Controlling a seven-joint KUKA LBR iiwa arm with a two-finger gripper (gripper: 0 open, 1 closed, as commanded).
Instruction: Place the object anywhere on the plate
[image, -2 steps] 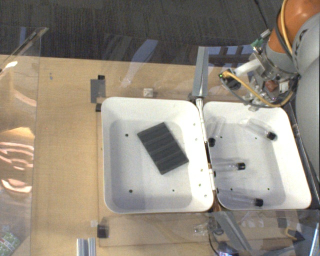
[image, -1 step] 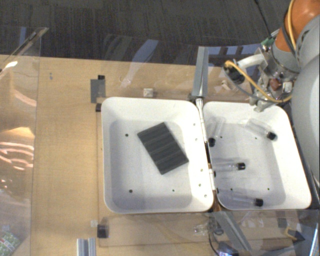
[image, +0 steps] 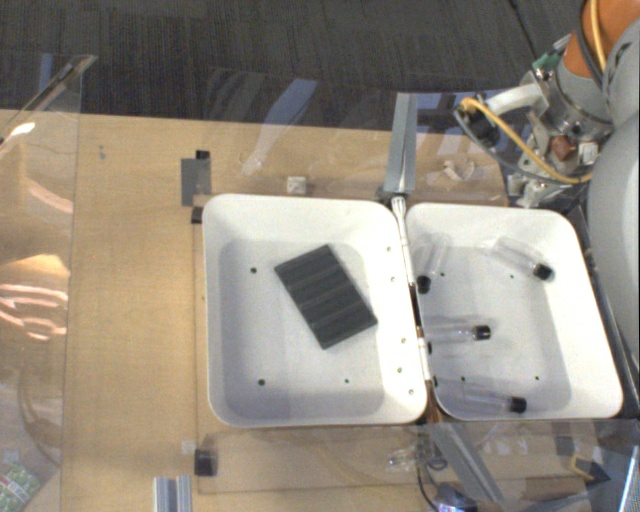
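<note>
Task status: not begun, judging by the layout.

Plate (image: 325, 296): dark grey, ribbed, rectangular, lying flat and askew in the left bin (image: 230, 380), well away from the gripper, down and to its left. Nothing on top of it.

Objects: four clear tubes with black caps in the right bin (image: 590, 400), all below the gripper; one tube (image: 524, 258) nearest, another (image: 460, 330) mid-bin, a third (image: 492, 401) by the front wall, the fourth (image: 432, 262) against the divider. None touched.

Gripper (image: 535, 165): parked past the right bin's far corner, above the table (image: 130, 300); opening cannot be told, no tube visibly held.

Remaining: picking up one tube, carrying it across the divider, setting it on the plate.
</note>
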